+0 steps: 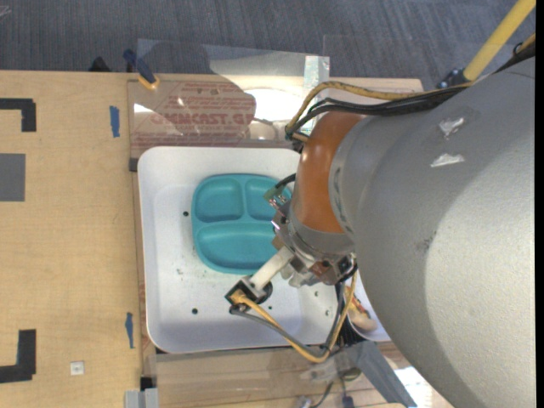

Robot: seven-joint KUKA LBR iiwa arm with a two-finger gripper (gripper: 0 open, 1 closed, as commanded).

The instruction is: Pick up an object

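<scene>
My arm (442, 211) is nearest the camera, a broad grey bulk over the right side of the view, reaching in from the right. Its orange band (319, 185) sits just above the wrist, with dark cables looping over the top of it.

Under me the desk (59, 228) is pale wood and spreads out to the left. It has black corner marks near its left edge and short strips of blue tape beside the bin. Beyond its far edge lies grey floor (255, 7).

The white bin (166, 253) sits flat on the desk, and my wrist hangs over its right side. A few small dark specks dot its floor; I cannot tell whether they are holes or crumbs.

The plate (225, 223) is the task's thing. It is teal with three wells, two small ones toward the far side and one wide one toward the near side. It lies flat in the bin, in the middle and toward the far wall, and its right edge is hidden under my wrist.

A clear sheet (200, 113) with faded red lettering lies just beyond the bin's far wall.

My claw (296, 262) points down at the plate's right edge, tucked beneath the wrist. I cannot tell whether it is clenched or released, nor whether it touches the plate.
</scene>
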